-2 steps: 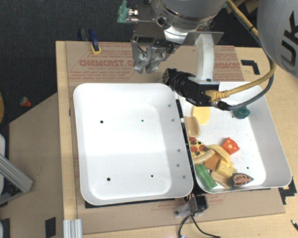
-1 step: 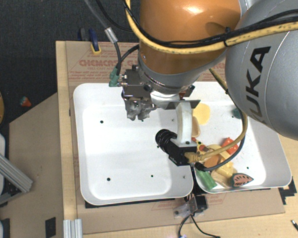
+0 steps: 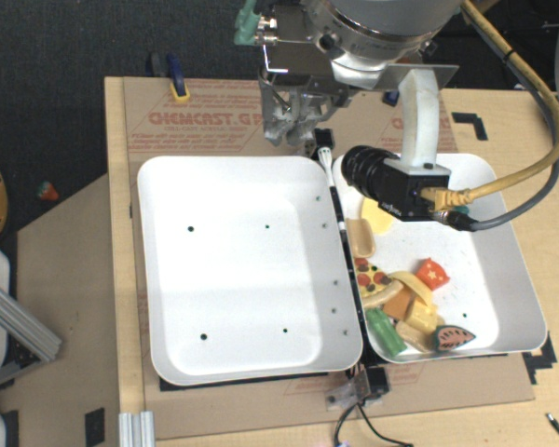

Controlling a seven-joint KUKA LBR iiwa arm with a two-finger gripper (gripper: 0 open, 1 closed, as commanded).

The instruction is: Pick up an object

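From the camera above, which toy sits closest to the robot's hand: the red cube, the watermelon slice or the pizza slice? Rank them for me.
The hand sits at the bench's far edge, beyond the bins.
1. Pizza slice, right bin, near the divider.
2. Red cube, right bin's middle, only slightly farther.
3. Watermelon slice, right bin's near edge.

Both white bins [image 3: 233,268] look like smooth, slightly glossy plastic. The counter [image 3: 205,105] is matt brown cardboard-like board with red print. Toy food pieces [image 3: 405,305] at lower right look like shiny plastic. The arm's grey shell [image 3: 391,7] has a satin sheen.
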